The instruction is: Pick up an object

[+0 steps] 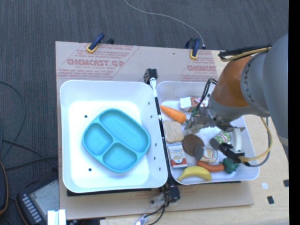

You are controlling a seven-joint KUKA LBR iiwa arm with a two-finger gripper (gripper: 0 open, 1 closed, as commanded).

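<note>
Your jaws [193, 121] hang low in the right bin [251, 172] over a slice of bread [173, 131]; whether they're clenched, you cannot tell. Nearby lie a smooth carrot [172, 112] and a curved banana [195, 173]. The left bin [65, 125] holds a glossy blue three-part plate [116, 140].

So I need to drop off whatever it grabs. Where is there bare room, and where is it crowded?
Free: the left bin's floor around the blue divided plate, widest along that bin's far and left walls. Crowded: the right bin, where carrot, toast, banana and the gripper sit close together.
</note>
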